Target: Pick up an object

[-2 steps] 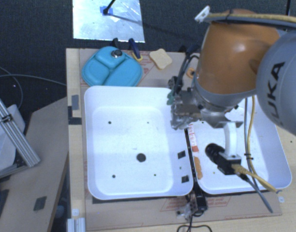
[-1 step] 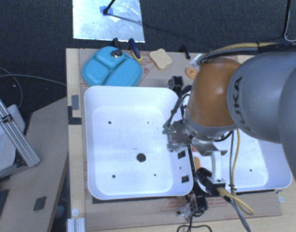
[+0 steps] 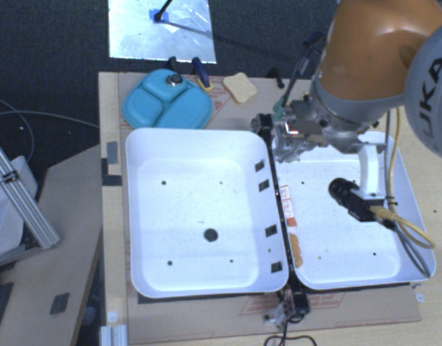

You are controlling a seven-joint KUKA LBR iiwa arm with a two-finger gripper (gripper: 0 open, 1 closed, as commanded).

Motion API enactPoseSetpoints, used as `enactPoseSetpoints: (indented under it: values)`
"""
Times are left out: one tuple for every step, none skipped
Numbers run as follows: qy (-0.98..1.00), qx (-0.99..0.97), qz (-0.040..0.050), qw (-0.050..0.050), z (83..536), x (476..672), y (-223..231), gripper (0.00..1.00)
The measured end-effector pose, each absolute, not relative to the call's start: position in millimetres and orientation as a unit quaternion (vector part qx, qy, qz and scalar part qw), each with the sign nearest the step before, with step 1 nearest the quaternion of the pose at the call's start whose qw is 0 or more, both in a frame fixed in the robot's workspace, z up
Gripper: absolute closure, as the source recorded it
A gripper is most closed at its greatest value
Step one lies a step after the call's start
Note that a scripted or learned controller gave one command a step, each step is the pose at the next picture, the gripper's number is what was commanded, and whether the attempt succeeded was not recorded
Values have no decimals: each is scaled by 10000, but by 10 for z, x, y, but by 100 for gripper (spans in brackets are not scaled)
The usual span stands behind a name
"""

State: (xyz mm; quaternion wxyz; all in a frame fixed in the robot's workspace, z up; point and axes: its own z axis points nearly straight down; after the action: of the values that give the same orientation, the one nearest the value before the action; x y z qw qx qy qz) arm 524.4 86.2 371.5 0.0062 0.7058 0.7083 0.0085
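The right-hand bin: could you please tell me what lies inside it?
A small orange-brown piece lies by its left wall. The arm covers the bin's far end, so anything there is hidden.

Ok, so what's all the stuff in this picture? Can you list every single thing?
bin on the picture's left: one, white, on the bench
bin on the picture's right: one, white, right beside the first
small round thing: one, dark, on the floor of the left-hand bin
thin strip: one, orange-brown, in the right-hand bin against the wall nearest the other bin
divided tray: one, light blue, behind the left-hand bin
sponge-like piece: one, tan, on the bench behind the bins
shiny sheet: one, silver, on the dark floor beyond the bench
arm: one, grey and orange, reaching in from the picture's right
end effector: one, metal grey, over the right-hand bin's back corner
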Motion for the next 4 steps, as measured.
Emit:
enactPoseSetpoints:
  values:
    - [7096,7046,-2,-10,3277,5197,1276,100]
    - [7094,7048,9,9,2378,6191,1661,100]
    - [7073,7069,-33,-29,2098,5301,1660,100]
    - [7063,7079,47,42,2700,6018,1443,100]
